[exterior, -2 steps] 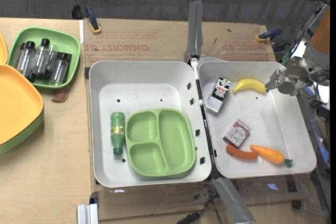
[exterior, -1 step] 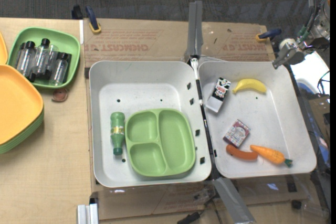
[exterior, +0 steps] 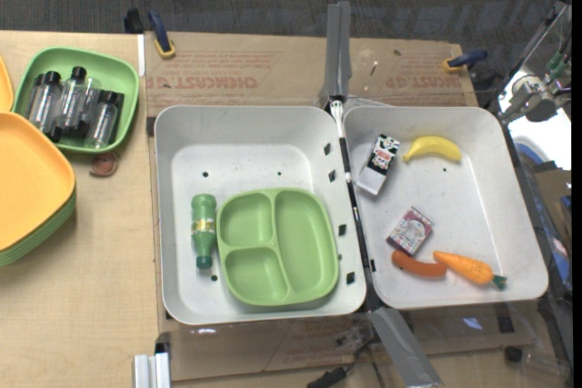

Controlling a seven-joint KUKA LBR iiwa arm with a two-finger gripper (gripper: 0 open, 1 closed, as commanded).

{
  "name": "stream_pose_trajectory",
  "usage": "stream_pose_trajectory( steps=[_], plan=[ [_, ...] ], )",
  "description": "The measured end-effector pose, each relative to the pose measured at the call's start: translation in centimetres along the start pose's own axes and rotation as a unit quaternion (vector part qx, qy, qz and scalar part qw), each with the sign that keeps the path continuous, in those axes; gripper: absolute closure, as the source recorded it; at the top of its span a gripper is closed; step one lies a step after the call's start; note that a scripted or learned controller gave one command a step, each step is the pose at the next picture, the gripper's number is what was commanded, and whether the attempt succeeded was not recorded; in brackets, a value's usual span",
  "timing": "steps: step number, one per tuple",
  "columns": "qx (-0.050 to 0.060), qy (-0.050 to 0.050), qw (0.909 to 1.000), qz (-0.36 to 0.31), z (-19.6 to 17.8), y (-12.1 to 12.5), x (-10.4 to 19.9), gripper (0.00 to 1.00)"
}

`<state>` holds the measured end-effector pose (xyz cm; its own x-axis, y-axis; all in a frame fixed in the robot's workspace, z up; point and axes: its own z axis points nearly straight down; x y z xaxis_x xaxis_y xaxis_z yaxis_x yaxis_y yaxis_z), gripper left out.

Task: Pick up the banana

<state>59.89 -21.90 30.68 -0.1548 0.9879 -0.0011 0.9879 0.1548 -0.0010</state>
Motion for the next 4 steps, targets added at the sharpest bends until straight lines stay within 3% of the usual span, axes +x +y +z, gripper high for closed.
stream_pose_trajectory(
  steps=[1, 2, 3, 4],
  plan=[
    [0.001, 0.000, 0.9821, 0.188, -1.1, -2.4, 0.0, 1.00],
    [0.001, -0.001, 0.9159, 0.401, -7.2, -4.0, 1.2, 1.00],
    [0.001, -0.001, 0.9613, 0.276, -9.2, -0.6, 0.6, 1.00],
    [0.000, 0.000, 1.0000, -0.003, -10.7, 1.9, 0.2, 1.00]
  ],
)
